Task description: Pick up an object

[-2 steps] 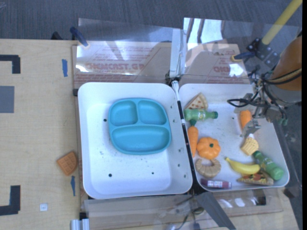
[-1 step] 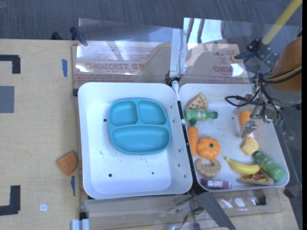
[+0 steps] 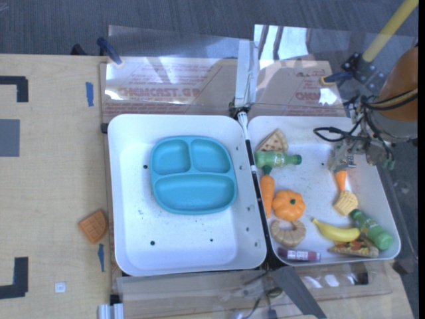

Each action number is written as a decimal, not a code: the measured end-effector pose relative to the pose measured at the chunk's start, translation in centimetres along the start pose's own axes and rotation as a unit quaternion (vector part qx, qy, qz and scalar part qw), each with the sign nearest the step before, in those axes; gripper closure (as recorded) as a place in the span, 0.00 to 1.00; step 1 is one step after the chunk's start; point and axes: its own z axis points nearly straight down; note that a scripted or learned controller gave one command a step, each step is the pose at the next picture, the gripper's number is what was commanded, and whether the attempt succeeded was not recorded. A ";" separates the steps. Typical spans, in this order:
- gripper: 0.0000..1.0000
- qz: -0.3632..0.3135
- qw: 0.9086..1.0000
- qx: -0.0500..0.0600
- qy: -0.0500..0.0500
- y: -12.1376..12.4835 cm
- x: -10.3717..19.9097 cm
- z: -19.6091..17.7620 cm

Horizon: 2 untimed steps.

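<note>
My gripper (image 3: 345, 159) hangs over the far right part of the right bin (image 3: 388, 198), just above the top end of a small orange carrot (image 3: 340, 180). Whether the carrot is touched I cannot make out. A yellow corn piece (image 3: 345, 203) lies right below the carrot. Further toys lie in the same bin: a banana (image 3: 337, 230), a green bottle (image 3: 372, 228), a pizza slice (image 3: 355, 248), an orange pumpkin (image 3: 289, 205), a long carrot (image 3: 266, 191), a second green bottle (image 3: 275, 159) and a sandwich wedge (image 3: 273, 140).
The left bin (image 3: 126, 198) holds a blue divided plate (image 3: 192, 175). A bagel (image 3: 287, 232) and a small tube (image 3: 299, 254) lie near the right bin's front wall. A brown waffle piece (image 3: 93, 225) rests on the bench left of the bins. Cables hang beside the wrist.
</note>
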 end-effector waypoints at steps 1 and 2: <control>0.00 0.000 1.000 0.000 0.001 0.0 0.0 0.1; 0.00 0.067 0.998 0.000 0.008 0.1 0.3 1.6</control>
